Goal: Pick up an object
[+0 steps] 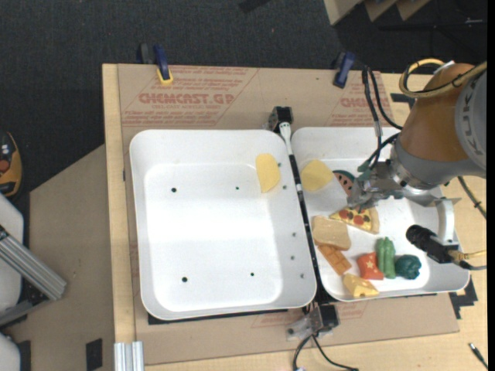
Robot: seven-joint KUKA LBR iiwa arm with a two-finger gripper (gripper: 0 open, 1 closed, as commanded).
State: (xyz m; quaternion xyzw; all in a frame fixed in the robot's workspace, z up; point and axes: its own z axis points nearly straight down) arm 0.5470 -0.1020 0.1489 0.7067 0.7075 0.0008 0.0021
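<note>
Here the gripper (361, 197) hangs low in the right bin (332, 147), near its middle, directly over the far end of a toy pizza slice (358, 220); from this slanted angle I cannot tell how far open it is, nor whether it has hold of anything. The pizza slice lies flat on the bin floor, just right of a tan bread slice (331, 233). To the left of the gripper, near the bin's left wall, is a yellow round piece (315, 175), and a small red-and-green slice (344, 182) sits between the two. Along the near side lie an orange strip (336, 259), a yellow wedge (360, 286), a red piece (370, 266), a green piece (385, 253) and a dark green lump (407, 267), clustered close together. The left bin (209, 230) holds one yellow piece (267, 173) by its far right corner
</note>
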